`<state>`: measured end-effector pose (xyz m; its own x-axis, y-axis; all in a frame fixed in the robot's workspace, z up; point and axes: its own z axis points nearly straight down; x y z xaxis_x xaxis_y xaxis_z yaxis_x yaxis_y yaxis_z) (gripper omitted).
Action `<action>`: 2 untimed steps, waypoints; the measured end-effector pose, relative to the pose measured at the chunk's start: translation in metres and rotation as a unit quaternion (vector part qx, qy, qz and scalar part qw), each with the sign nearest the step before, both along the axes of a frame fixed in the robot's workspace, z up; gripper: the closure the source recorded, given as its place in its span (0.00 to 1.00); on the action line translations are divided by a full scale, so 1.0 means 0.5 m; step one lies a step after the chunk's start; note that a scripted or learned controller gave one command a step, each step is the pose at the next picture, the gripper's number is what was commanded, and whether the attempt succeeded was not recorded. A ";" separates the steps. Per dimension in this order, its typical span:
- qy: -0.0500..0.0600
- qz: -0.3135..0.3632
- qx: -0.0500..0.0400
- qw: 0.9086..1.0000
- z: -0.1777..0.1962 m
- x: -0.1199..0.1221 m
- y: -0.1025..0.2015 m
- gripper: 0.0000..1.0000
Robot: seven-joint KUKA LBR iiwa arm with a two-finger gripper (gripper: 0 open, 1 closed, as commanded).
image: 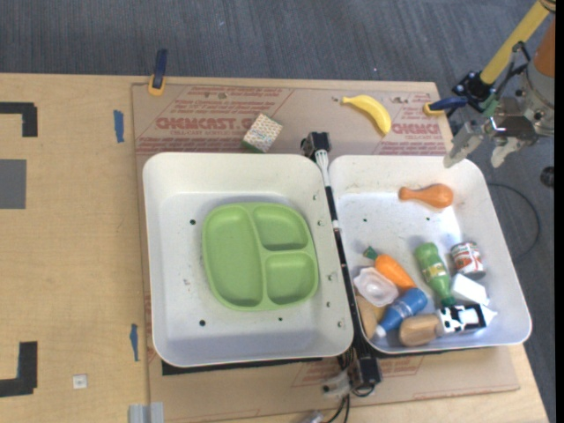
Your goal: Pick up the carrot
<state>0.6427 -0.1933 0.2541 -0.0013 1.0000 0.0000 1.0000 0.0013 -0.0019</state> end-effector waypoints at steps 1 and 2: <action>-0.005 -0.014 -0.001 1.000 -0.315 -0.161 0.110 0.00; -0.011 -0.069 -0.001 0.998 -0.325 -0.281 0.176 0.00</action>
<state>0.5022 -0.1053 0.0915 0.1367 0.9906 -0.0008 0.9904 -0.1367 0.0198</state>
